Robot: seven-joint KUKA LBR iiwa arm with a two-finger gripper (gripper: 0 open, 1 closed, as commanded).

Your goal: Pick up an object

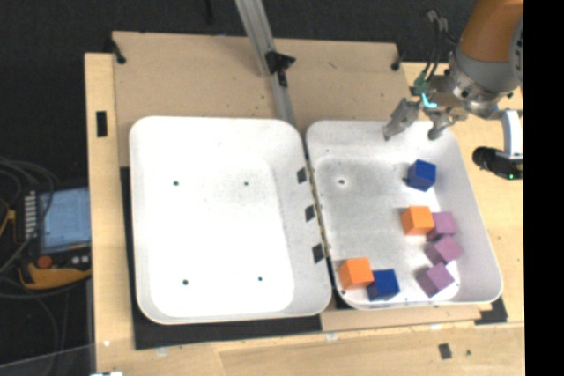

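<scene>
A: Here's the arm [493, 22], reaching in from the right, orange band showing above the wrist. The gripper [411, 126] hangs over the far edge of the right bin [352, 145].

B: And the fingers?

A: Spread apart, one prong to each side, with nothing between them.

B: What's on offer down there?

A: Seven blocks, all in the right bin. Nearest the gripper is a blue cube [421, 174], just below it and toward the bin's right side. Further down sits an orange cube [417, 219], with a purple block [443, 224] touching its right face.

B: I see more purple below that.

A: Two more, yes: one purple block [445, 249] right under the first, another [435, 279] near the bin's lower right corner. Along the near edge, an orange block [356, 272] sits shoulder to shoulder with a second blue cube [383, 283].

B: And the left bin [216, 216]?

A: White floor with a few dark specks.
</scene>
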